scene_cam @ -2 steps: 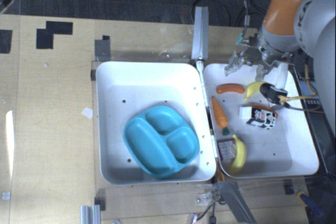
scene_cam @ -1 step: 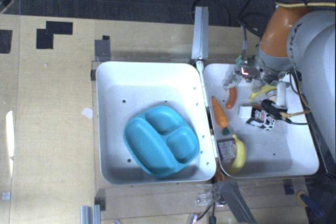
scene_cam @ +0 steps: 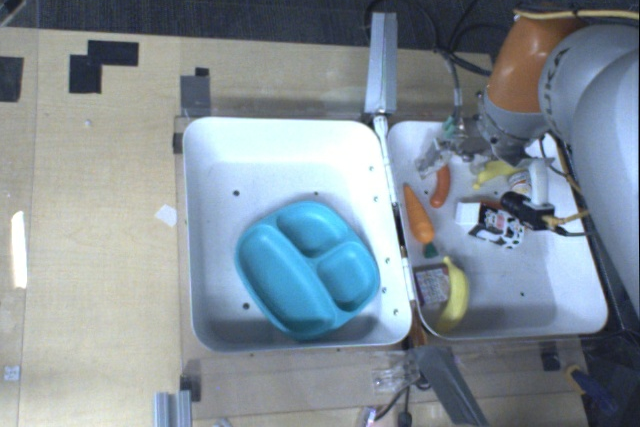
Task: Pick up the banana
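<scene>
The banana (scene_cam: 455,292) lies in the right bin (scene_cam: 560,300), near its front-left corner. It is light, soft and curved; grasp across its middle. Whether the hand (scene_cam: 470,143) is released or clenched I cannot tell.

I can read no text here; the small packet (scene_cam: 432,284) beside the banana (scene_cam: 455,293) bears print too blurred to read.

A banana (scene_cam: 455,293) is seen at the right bin's (scene_cam: 560,300) near-left corner — a blue tray (scene_cam: 305,267) is held in the left bin (scene_cam: 215,215).
</scene>
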